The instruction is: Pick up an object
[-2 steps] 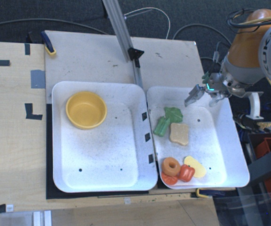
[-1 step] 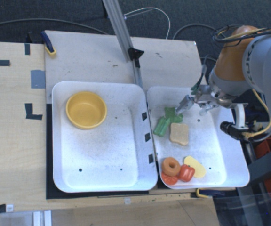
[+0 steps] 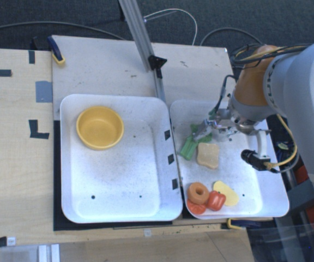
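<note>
right bin (image 3: pixel 266 203), front edge: orange ring (image 3: pixel 198 192), red piece (image 3: pixel 216 200), yellow piece (image 3: pixel 229 194). mid-bin: tan chunk (image 3: pixel 208 155); green object (image 3: pixel 189 147) beside it. gripper (image 3: pixel 209 126) low over the green object, touching perhaps; finger state cannot be told. left bin (image 3: pixel 119 201): yellow bowl (image 3: pixel 100 127).

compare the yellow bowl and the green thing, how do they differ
The yellow bowl is round and wide; the green thing is narrow and long. The yellow bowl sits upright in the left bin, far from the arm; the green thing lies slanted in the right bin, just below the claw. The yellow bowl stands alone; the green thing lies beside a tan block. Both rest on a bin floor.
</note>
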`<state>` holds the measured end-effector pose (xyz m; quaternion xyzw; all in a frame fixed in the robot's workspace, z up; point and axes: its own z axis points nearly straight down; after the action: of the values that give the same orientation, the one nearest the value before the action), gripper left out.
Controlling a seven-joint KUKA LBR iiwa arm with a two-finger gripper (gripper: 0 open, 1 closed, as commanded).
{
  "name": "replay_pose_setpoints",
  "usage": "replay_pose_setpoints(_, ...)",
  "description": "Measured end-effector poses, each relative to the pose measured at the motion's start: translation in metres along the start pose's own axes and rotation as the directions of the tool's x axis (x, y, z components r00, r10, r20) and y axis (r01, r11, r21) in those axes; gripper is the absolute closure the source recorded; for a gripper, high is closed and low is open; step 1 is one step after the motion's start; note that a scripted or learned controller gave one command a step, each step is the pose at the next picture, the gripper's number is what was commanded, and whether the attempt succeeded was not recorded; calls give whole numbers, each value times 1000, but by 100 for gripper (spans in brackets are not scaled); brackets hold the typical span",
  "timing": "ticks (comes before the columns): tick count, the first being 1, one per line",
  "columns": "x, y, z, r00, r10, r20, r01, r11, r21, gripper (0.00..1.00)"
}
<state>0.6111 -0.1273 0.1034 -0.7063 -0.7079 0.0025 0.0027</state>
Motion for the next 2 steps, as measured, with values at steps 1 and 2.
replay_pose_setpoints(1, -1, 3, 10, 1000, 1, 4, -1, 1000, -15, 0)
replay_pose_setpoints(2, 0, 3, 0, 1000, 0, 3, 0, 1000, -15, 100)
